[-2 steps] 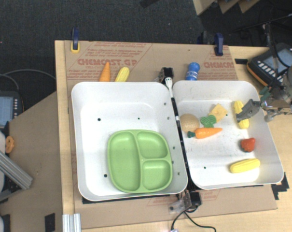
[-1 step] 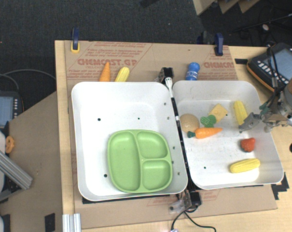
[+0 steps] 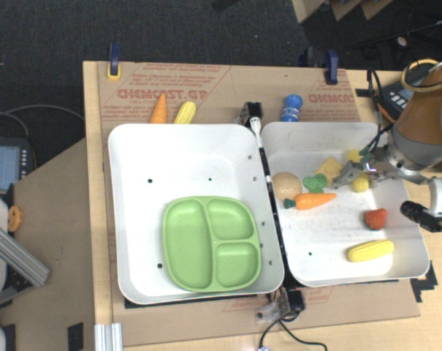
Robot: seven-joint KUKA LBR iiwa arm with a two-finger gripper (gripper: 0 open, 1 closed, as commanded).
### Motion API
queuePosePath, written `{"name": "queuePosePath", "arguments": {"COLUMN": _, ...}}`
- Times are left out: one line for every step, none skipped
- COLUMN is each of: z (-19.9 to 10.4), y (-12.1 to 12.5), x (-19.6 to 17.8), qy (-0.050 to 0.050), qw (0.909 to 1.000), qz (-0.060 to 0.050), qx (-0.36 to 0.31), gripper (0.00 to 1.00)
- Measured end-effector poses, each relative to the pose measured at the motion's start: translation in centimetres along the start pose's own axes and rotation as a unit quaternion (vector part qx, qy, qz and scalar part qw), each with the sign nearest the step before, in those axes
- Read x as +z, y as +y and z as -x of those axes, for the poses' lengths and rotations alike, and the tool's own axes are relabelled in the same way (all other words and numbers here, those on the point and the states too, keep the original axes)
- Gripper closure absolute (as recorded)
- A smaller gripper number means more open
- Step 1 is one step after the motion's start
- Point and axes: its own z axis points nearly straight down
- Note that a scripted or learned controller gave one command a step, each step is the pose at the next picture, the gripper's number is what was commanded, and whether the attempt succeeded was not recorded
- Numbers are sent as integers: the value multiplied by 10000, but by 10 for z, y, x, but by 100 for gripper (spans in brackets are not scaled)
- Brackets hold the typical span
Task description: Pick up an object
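The arm comes in low over the right bin, and its gripper hangs over the clutter in that bin's upper half. The two fingers look spread, with nothing clearly between them, though they are small and I would not swear to it. So I judge this the approach step: the claw is lining up, and no object is yet taken.

Taking the orange carrot as the mark: the gripper sits just up and right of it. A pale round potato-like piece lies touching its left end, a small green piece sits just above it, and a yellow wedge lies above that, right beside the fingers. A small yellow ball rests to the carrot's right, a red piece further right and lower, and a yellow corn cob well below.

The likeliest target seems the yellow wedge or the ball. The next move calls for a straight descent so the fingers straddle one piece alone, then a close before lifting.
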Motion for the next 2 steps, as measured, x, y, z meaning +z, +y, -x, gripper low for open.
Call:
{"name": "queuePosePath", "arguments": {"z": 4, "y": -1, "x": -15, "qy": -47, "qw": 10000, "qz": 17, "qx": 12, "gripper": 100}}
{"name": "queuePosePath", "arguments": {"z": -81, "y": 33, "x": -2, "qy": -43, "qw": 10000, "qz": 2, "qx": -3, "gripper": 100}}
